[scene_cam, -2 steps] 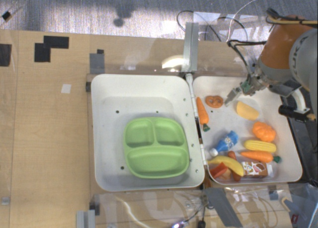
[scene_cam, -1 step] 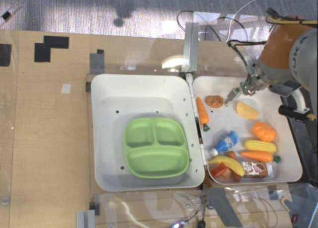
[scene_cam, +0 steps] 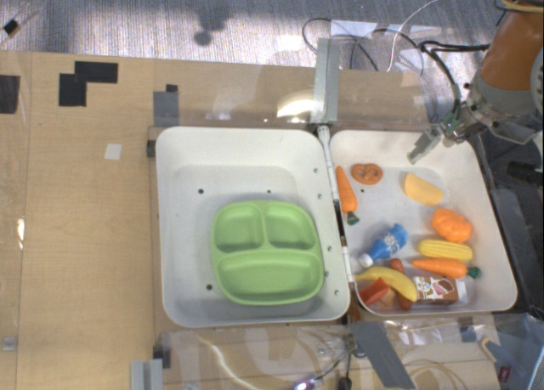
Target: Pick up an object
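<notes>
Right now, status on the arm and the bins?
Gripper over right bin's far edge, nothing held. Toy food untouched; yellow wedge nearest. Green tray in left bin. No obstruction.

The arm point(scene_cam: 510, 48) has a wide orange band above a pale grey wrist. The gripper point(scene_cam: 422, 149) is slim grey metal, and dark cables run beside the wrist.
</notes>
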`<state>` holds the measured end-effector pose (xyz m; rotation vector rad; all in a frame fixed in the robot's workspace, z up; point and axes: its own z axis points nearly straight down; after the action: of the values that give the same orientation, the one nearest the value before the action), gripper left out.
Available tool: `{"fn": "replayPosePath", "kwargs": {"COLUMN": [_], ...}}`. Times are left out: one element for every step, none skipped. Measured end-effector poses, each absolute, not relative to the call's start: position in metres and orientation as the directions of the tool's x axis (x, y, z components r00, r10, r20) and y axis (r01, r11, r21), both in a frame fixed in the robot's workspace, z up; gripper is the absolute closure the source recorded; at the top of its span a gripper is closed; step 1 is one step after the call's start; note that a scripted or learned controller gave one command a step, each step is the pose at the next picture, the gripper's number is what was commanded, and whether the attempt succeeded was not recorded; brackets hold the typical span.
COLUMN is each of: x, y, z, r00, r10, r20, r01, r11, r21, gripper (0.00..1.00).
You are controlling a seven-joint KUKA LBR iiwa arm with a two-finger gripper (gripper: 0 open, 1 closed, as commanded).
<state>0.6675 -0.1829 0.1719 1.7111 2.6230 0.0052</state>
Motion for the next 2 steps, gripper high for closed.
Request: {"fn": "replayPosePath", "kwargs": {"x": [0.644,0.647], "y": [-0.174,-0.173], "z": [0.089,0.104], "r00": [-0.486,-0.487], "r10": [0.874,0.873], "r20": [-0.007,-0.012], "r01": [0.874,0.873], "r11": [0.486,0.488], "r21": [0.008,0.018], "gripper": [0.00,1.00]}}
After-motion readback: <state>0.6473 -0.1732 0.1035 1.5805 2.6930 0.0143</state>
